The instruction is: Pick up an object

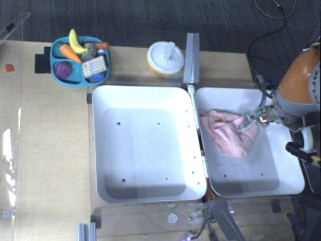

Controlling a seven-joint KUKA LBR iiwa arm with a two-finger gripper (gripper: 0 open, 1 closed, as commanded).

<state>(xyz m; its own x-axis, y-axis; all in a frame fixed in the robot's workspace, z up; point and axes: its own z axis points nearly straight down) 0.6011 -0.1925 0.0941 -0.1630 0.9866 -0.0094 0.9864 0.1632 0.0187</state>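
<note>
Camera view shows me the pink cloth (228, 137) lying crumpled in the right bin (288, 182), and my claw (250, 122) sits low at its right edge, probably to pinch a fold, though I cannot tell if it is open or closed.

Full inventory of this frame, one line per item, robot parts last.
bins: 2, white, side by side on the bench
cloth: 1, pink, crumpled in the right bin
tray: 1, blue, bench's upper left, holding toy food
banana: 1, yellow, in the tray
carrot: 1, orange, in the tray
lidded container: 1, white lid, behind the left bin
cable: 1, thin, looped on the floor, upper right
arm: 1, grey with orange band, right
gripper: 1, at the cloth's right edge
</note>
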